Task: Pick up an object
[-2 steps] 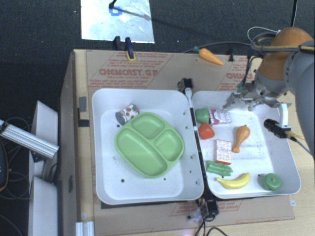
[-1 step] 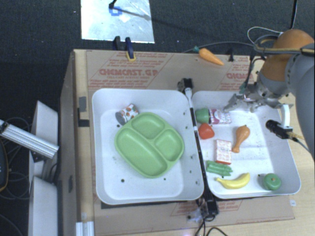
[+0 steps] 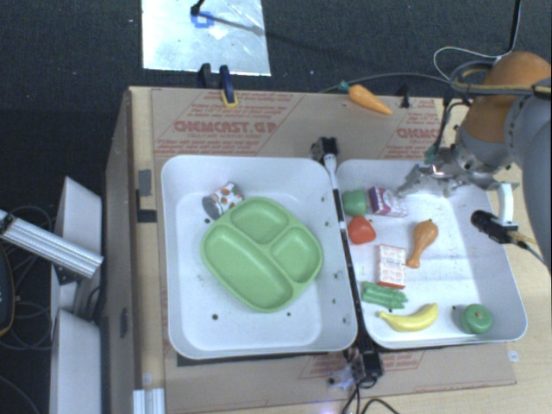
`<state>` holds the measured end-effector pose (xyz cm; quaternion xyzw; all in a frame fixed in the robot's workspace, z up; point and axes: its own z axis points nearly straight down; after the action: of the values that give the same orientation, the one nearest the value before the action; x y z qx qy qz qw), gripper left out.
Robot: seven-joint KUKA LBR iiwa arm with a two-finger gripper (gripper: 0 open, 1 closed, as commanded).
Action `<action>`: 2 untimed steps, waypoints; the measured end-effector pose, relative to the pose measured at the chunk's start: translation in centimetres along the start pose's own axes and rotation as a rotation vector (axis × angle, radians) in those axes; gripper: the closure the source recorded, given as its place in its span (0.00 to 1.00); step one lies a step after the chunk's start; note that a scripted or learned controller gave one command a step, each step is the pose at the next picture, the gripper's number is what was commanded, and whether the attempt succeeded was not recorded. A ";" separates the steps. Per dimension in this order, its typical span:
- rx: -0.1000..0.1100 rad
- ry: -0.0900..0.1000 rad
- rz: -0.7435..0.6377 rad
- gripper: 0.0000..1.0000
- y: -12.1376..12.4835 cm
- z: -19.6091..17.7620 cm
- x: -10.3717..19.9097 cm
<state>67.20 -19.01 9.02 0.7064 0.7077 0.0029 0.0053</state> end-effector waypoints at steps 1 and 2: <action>0.009 0.006 -0.002 0.00 -0.2 0.3 -1.4; 0.008 0.002 -0.002 0.00 -0.3 0.5 -0.6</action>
<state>66.94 -19.60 8.54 0.7057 0.7085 0.0007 0.0016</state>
